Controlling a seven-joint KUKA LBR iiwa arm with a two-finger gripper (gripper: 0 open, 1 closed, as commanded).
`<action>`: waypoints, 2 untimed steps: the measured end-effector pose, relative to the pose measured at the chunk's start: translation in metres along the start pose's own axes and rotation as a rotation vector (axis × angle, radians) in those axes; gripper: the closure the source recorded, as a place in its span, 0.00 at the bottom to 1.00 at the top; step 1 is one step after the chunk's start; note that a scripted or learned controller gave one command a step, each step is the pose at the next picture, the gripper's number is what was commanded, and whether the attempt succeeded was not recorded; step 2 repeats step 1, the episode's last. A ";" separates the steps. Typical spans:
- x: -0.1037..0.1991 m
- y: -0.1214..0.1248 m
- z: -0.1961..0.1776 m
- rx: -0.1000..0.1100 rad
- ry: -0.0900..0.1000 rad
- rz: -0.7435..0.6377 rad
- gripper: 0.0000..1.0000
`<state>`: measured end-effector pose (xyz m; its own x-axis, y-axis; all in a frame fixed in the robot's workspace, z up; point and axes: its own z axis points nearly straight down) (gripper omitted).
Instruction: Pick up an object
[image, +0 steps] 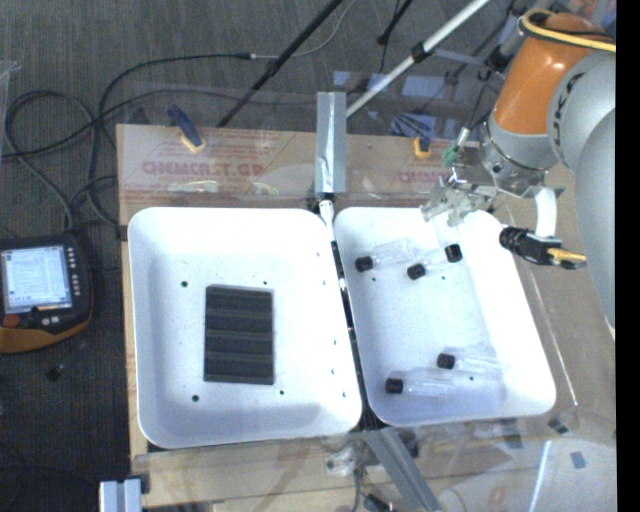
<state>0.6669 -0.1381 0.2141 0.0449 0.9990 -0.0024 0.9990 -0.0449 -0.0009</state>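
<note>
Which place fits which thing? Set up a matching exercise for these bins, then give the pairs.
Things:
1. black ridged block
2. gripper
3. handheld control pendant
4. two clear vials lying together

Places:
A. on the floor left of the bench
B. near corner of the right bin
C. middle of the left bin
D. over the right bin's far edge

Pairs: 1-C, 2-D, 3-A, 4-B

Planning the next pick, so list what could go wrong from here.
1. The clear tubes in the right bin are see-through with only small black caps; a grab may well close on nothing.
2. Two lie side by side near the front wall, so one may get knocked aside.
3. The gripper hangs over the bin's far rim and could clip it going down.
</note>
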 end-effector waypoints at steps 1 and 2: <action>0.060 -0.001 -0.016 0.001 0.001 0.118 1.00; 0.060 -0.001 -0.016 0.001 0.001 0.118 1.00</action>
